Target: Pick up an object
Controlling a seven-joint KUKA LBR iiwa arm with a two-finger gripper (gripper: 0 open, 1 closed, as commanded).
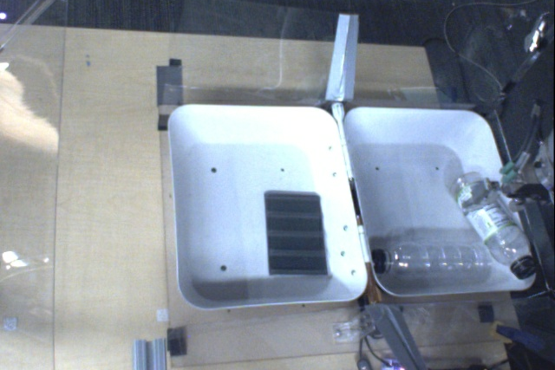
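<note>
Along the right bin's near wall, two clear bottles wait.
Clear plastic bottle point(438, 259) lies on its side near a smaller labelled clear bottle point(488, 218) leaning in the right corner of the white bin point(408, 134); both look slick and could roll away. End effector state: cannot tell.

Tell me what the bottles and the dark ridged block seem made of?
Both bottles, the long one lying flat and the smaller one by the right wall, look like clear thin plastic: the white bin shows through them. The block looks matte black, perhaps rubber or foam; its ridges reflect nothing.
</note>
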